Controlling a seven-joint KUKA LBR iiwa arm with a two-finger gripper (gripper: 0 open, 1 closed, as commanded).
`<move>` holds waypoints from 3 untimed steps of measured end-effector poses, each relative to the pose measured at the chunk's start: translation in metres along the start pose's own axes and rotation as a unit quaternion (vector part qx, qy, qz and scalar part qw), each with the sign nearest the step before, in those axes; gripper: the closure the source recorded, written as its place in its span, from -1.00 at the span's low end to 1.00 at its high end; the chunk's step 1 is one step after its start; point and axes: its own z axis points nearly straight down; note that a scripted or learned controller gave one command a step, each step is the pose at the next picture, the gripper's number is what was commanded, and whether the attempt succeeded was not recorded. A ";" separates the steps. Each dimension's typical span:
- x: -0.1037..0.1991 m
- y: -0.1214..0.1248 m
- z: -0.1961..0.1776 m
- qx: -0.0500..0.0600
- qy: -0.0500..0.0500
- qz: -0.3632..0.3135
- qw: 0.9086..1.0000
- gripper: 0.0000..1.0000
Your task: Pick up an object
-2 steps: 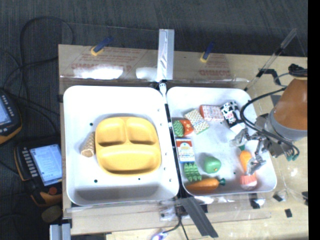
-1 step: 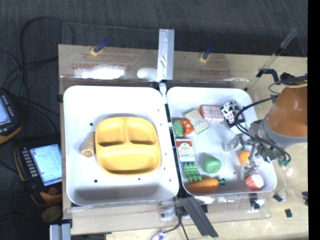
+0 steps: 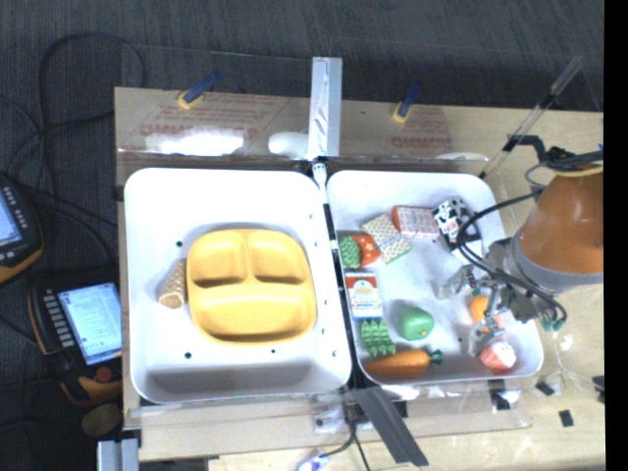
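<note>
On the table the left bin [image 3: 147, 361] holds a yellow divided tray [image 3: 251, 285] with a small waffle cone [image 3: 175, 285] touching its left edge; the right bin [image 3: 339, 199] is crowded with a juice carton [image 3: 364, 295], a green pepper [image 3: 415, 322] and a carrot [image 3: 398, 363] along its near wall. Above that bin's right end hangs the tool [image 3: 481, 314], close over a small orange piece [image 3: 478, 307] and a red-and-white toy [image 3: 497, 355]; I cannot tell how it stands or whether it grips anything.

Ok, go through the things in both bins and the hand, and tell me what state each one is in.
yellow tray: flat, upright, in the left bin.
ice cream cone: on its side beside the tray.
carrot: lying flat, right bin.
green pepper: resting loose, untouched.
hand: low in the right bin.
</note>
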 end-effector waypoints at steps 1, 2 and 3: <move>-0.001 -0.005 0.000 -0.003 0.001 -0.019 1.000 -1.00; 0.001 -0.003 0.000 -0.002 -0.002 -0.030 1.000 -1.00; 0.000 -0.003 0.000 -0.001 0.000 -0.027 1.000 -1.00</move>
